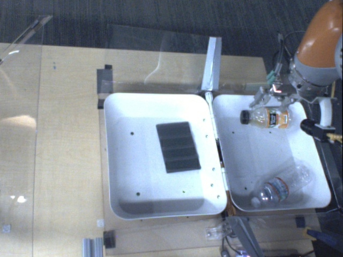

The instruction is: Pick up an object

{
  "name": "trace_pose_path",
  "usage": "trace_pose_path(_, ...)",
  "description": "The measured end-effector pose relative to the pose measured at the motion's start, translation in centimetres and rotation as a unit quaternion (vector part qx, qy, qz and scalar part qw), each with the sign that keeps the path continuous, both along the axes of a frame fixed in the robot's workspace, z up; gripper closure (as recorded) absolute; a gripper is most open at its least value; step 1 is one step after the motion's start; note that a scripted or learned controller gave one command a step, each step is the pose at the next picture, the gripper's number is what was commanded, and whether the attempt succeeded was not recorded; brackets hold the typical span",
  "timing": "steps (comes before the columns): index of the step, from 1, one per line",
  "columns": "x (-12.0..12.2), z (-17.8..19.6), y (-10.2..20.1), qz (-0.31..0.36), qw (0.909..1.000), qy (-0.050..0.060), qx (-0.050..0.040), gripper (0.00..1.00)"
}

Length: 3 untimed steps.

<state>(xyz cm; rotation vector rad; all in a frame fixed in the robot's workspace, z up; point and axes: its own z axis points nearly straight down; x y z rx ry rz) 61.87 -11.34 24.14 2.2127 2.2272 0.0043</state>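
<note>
From the camera view, the gripper (272,101) sits over the right bin's (236,159) far end, its fingers closed around a small bottle (266,118) with a dark cap. A clear bottle (278,187) lies near that bin's front edge, and a black ridged pad (178,146) rests in the left bin (123,165).

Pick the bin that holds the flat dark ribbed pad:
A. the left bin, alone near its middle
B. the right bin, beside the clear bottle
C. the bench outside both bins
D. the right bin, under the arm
A: the dark pad lies flat near the middle of the left bin, while the right bin holds two bottles, one with a yellow label and a clear one.
</note>
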Motion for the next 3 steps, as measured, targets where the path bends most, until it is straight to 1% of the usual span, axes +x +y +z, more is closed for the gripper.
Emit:
trace_pose_path(1,4.2,-13.8,-2.9,0.066,0.9978,0.000,-0.0004,0.00)
trace_pose_path(2,-0.6,-15.3,-2.5,0.127,0.9919,-0.003,-0.0010,0.00)
trace_pose_path(3,1.3,-12.8,-5.2,0.108,0.9942,-0.002,-0.0010,0.00)
